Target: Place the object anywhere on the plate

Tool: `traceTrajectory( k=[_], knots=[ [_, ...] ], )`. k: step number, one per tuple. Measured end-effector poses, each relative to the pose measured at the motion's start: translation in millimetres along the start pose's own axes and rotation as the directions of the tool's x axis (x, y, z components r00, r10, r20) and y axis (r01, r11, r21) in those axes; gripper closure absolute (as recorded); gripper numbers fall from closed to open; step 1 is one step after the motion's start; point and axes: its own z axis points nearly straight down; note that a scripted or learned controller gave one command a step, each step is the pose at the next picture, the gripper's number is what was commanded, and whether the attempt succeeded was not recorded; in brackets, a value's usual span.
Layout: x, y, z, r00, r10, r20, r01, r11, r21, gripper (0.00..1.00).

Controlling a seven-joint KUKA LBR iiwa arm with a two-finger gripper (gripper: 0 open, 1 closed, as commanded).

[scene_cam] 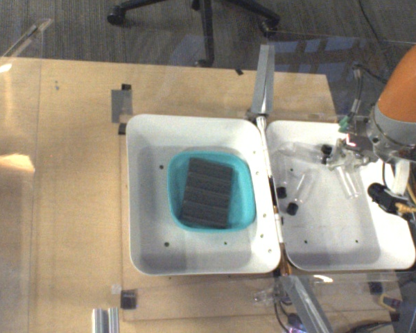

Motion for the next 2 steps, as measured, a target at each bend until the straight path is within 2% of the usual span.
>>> traceTrajectory(
  k=[1, 2],
  knots=[
    [0.0, 0.0, 0.0, 1.000, 0.000, 0.000, 0.000, 1.000, 0.000, 0.00],
    [-57.7, -46.0, -56.8, 0.994, 0.110, 0.001, -0.110, 0.994, -0.001, 0.00]
  ],
)
